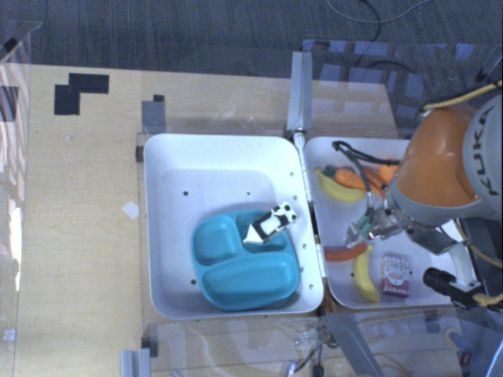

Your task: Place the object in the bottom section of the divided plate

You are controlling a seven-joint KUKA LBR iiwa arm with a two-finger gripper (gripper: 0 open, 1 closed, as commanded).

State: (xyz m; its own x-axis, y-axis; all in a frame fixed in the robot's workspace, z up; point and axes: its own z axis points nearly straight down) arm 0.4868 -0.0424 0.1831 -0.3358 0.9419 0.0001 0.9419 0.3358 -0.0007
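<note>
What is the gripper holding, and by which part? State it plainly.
Cannot be told. The gripper hangs over the right bin near a banana; nothing visibly sits between its fingers.

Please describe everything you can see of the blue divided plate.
The divided plate is light blue, looks like plastic, and has rounded corners. It lies flat in the left white bin, toward the near right corner. It has two small upper sections and one wide bottom section. A black-and-white toy rests on its upper right section.

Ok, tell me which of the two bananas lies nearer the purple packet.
The lower banana, lying right beside the purple packet at the right bin's front. The other banana lies further back.
</note>
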